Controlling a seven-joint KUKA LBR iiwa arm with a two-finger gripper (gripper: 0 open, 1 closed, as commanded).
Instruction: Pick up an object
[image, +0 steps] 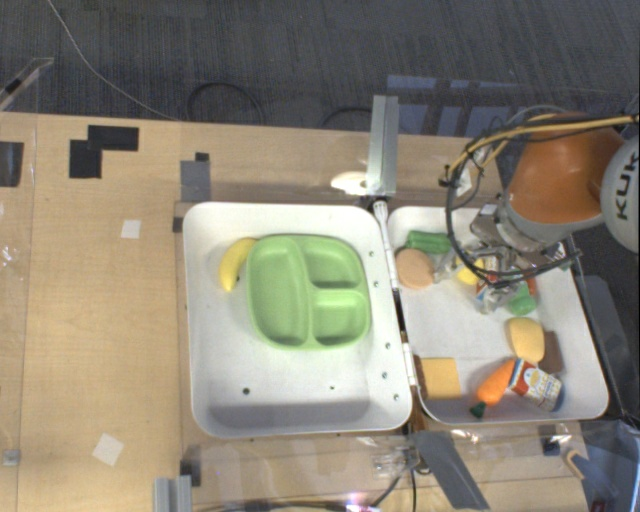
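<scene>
My gripper (498, 287) hangs low over the upper middle of the right bin (450, 325), under the orange band (555, 178) of the arm. Cables and the wrist cover it from above. Small green and red pieces (519, 298) lie right under it, and a small yellow piece (467, 276) sits just to its left. A tan round item (413, 268) and a green item (428, 241) lie further left, near the bin's top left corner. Whether anything is held cannot be made out.
Lower in the right bin lie a yellow lemon-like item (526, 338), an orange carrot (492, 383), a small can (536, 386) and a tan square (440, 377). The left bin (215, 390) holds a green divided plate (305, 290) with a banana (234, 262) beside it.
</scene>
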